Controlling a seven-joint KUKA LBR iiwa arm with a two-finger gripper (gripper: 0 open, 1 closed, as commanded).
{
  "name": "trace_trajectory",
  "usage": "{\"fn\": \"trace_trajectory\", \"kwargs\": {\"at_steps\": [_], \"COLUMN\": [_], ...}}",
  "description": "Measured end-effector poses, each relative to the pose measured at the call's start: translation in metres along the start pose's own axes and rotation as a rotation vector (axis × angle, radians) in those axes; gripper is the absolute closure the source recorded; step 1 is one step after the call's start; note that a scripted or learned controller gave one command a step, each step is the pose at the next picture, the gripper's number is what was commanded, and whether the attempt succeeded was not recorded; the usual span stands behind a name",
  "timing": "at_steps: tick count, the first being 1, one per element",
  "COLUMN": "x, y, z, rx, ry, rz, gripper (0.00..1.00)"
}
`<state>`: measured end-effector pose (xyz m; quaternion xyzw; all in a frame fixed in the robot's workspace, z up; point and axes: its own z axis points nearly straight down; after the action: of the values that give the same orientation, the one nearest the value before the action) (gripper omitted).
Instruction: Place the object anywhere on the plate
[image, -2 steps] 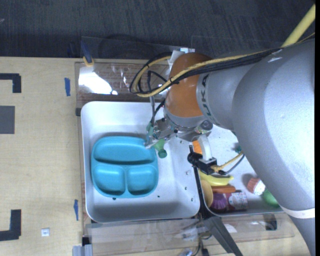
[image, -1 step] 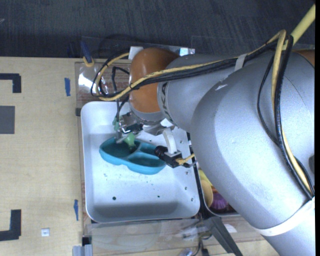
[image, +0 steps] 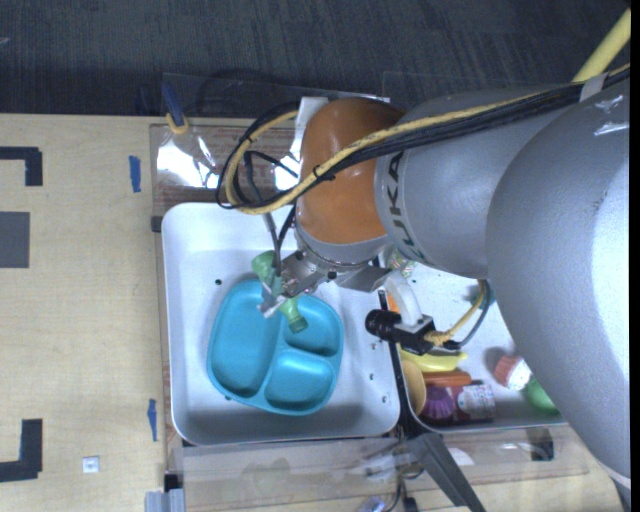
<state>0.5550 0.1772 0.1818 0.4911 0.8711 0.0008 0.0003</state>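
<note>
Gripper clasps a green object over the blue plate — toys (right bin) well apart.

Glossy blue plastic plate in a smooth white plastic bin; pale matt wooden desk; satin grey arm.

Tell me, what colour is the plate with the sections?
The plate is bright blue, seen clearly in the camera view.

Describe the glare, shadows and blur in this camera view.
Camera view: glare whitens the grey arm at right; a soft shadow rims the blue divided plastic plate in the left white bin; the gripper looks slightly blurred.
</note>
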Motion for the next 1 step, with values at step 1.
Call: {"fn": "trace_trajectory", "kwargs": {"at_steps": [1], "x": [-0.0177], "y": [0.0297], "z": [0.0589], "rx": [-0.022], "ry": [-0.005], "rz": [0.118], "gripper": [1.00]}}
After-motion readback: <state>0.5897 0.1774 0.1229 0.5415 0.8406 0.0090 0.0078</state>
